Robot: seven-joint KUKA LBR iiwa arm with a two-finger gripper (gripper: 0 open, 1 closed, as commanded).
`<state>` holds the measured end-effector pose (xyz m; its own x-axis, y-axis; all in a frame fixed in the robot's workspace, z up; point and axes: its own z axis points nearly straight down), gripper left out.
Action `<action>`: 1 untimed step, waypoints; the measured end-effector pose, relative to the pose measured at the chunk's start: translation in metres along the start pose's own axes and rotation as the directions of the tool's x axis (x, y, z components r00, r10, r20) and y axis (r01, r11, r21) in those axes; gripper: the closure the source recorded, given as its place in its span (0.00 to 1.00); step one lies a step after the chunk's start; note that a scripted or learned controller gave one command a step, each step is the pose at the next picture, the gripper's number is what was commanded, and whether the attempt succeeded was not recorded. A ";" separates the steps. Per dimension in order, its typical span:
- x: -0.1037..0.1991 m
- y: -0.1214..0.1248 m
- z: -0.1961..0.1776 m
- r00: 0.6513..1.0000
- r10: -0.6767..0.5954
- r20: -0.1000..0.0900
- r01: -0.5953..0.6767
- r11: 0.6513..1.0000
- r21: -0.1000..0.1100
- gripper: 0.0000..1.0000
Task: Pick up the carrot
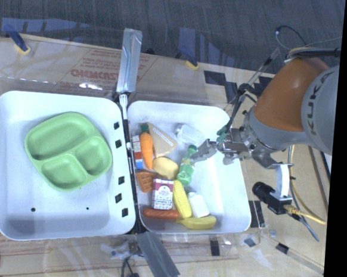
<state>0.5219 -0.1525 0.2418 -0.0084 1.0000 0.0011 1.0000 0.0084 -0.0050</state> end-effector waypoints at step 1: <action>0.083 0.044 0.052 0.997 -0.077 0.000 0.077 0.997 0.004 0.00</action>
<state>0.5644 -0.0689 0.1894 -0.0857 0.9963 0.0014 0.9963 0.0857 -0.0087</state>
